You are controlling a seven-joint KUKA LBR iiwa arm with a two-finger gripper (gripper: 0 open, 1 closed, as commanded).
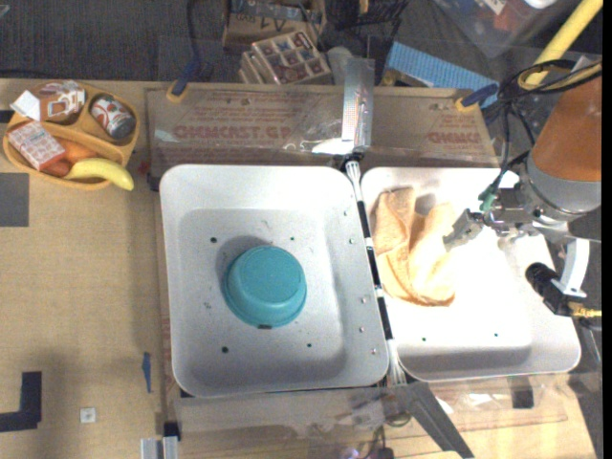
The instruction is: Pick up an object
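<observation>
Orange cloth [413, 249] lies crumpled at left of the right bin [497, 338]; claw [463, 229] at centre right touches its upper edge, finger spread indiscernible; teal bowl [266, 285] occupies left bin [191, 256]

Arm [574, 151]: one, grey, entered from the right side of the camera view. An orange band was seen on its upper segment, with a grey wrist section below it. The wrist was held low and pointed toward the left. Cables were carried along the arm's upper side.

Gripper [462, 232]: two-finger type, mounted at the end of the wrist and directed leftward and slightly downward. Its dark fingers [469, 226] were seen close together at the tip; whether they were parted or closed could not be determined.
</observation>
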